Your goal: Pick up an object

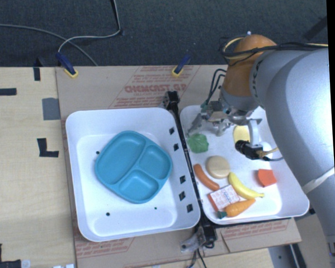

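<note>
Grey and bulky, your arm (300,95) comes in from the right and covers much of the right bin (289,205), its orange band (244,56) sitting above the wrist. Your gripper (203,123) hangs over the back left corner of that bin, close to the divider between the two bins. Whether it is spread or pinched you cannot tell from this angle, and nothing shows between its tips.

Just below the gripper lies a green lump (198,143), near it but with no contact that you can make out. Further toward you sit a tan round piece (218,166), an orange sausage shape (205,177) beside the divider, a banana (243,186), a red and white packet (223,198) and a carrot (237,208) at the front edge. An orange block (266,177) rests to the right, and a yellow piece (241,134) peeks out beside the wrist.

Your left bin (87,207) holds a blue divided plate (133,166), lying flat and turned at an angle.
</note>
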Robot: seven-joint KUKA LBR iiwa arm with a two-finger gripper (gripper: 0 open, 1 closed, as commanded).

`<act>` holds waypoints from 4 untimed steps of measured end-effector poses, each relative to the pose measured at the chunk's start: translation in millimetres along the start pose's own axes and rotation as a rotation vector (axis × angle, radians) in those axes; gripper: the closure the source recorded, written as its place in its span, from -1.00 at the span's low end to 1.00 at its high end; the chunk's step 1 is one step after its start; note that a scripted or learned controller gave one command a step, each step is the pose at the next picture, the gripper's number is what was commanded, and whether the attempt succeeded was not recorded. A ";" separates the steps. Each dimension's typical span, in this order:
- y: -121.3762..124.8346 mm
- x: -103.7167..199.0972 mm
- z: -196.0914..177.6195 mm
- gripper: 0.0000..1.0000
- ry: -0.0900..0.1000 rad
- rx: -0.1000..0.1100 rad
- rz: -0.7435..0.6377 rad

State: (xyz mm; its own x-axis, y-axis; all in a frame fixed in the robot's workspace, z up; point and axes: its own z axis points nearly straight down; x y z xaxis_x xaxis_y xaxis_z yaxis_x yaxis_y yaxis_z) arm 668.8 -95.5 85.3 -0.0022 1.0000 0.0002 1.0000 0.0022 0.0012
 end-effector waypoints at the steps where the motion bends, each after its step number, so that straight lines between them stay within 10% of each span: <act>1: -20.4 -3.4 -0.6 -1.00 -0.002 -0.001 0.001; 4: -14.7 1.4 -0.3 -1.00 -0.001 0.000 0.001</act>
State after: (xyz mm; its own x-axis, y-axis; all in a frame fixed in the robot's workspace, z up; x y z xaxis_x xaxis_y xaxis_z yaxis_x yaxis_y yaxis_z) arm 654.1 -94.2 85.6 -0.0009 1.0000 -0.0010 1.0000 0.0009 0.0012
